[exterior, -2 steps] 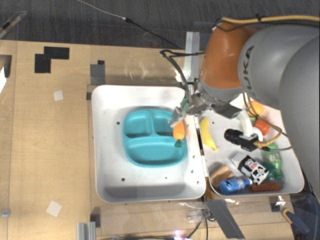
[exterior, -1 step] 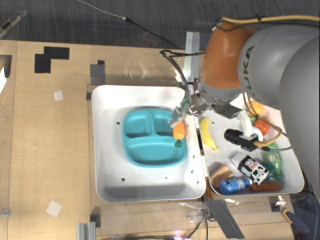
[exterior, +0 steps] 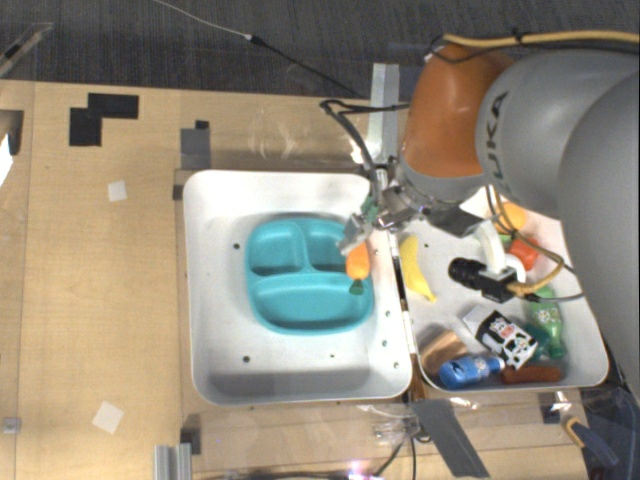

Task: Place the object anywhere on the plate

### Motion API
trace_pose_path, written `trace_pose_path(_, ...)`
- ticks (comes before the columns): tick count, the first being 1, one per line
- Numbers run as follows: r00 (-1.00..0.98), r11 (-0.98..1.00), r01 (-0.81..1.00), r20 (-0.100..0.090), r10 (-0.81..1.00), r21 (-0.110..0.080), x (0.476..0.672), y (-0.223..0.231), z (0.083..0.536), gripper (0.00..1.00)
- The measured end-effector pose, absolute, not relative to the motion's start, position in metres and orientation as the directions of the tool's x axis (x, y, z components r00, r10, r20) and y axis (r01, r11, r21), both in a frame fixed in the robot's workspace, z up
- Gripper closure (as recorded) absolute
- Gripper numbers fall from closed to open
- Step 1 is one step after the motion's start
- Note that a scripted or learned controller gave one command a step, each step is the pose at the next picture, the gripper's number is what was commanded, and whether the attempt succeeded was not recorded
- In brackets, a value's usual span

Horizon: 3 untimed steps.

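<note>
plate (exterior: 300, 303): smooth teal plastic | bins (exterior: 215, 298): matt white plastic | bench (exterior: 90, 298): pale wood

Two white bins on the tabletop: the left bin (exterior: 210, 298) at nine o'clock, the right bin (exterior: 590, 353) at three. One teal plate (exterior: 300, 303), three compartments. One carrot (exterior: 357, 261) at the plate's three o'clock edge. One banana (exterior: 415, 273), one blue bottle (exterior: 468, 370), one green bottle (exterior: 548, 330), one black-and-white carton (exterior: 508, 336).
</note>
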<state>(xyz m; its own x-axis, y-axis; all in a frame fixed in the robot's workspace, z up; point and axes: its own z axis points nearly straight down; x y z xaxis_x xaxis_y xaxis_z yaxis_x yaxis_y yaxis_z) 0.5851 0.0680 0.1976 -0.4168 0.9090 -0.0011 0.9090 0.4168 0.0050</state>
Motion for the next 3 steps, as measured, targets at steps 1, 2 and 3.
trace_pose_path(1,-0.417,0.417,0.909,-0.001,0.909,0.005,0.5851,0.068,0.1976,0.0)
trace_pose_path(2,-0.417,0.417,0.909,-0.001,0.909,0.005,0.5851,0.068,0.1976,0.0)
trace_pose_path(3,-0.417,0.417,0.909,-0.001,0.909,0.005,0.5851,0.068,0.1976,0.0)
